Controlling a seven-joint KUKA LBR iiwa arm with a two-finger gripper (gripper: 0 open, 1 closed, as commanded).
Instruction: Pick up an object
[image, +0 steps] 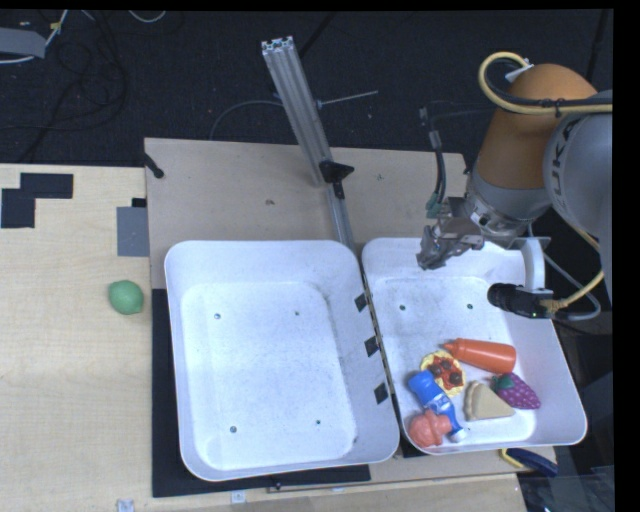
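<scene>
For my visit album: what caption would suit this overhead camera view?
Robot gripper poised over the right bin, far end from toy food such as a carrot and grapes.

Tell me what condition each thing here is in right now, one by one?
gripper: above the right bin's far end, nothing seen in it.
right bin: holds toys clustered at its near end.
orange carrot: lying on its side.
purple grapes: lying by the carrot.
blue toy: lying among the pile.
green ball: resting on the bench, outside both bins.
</scene>
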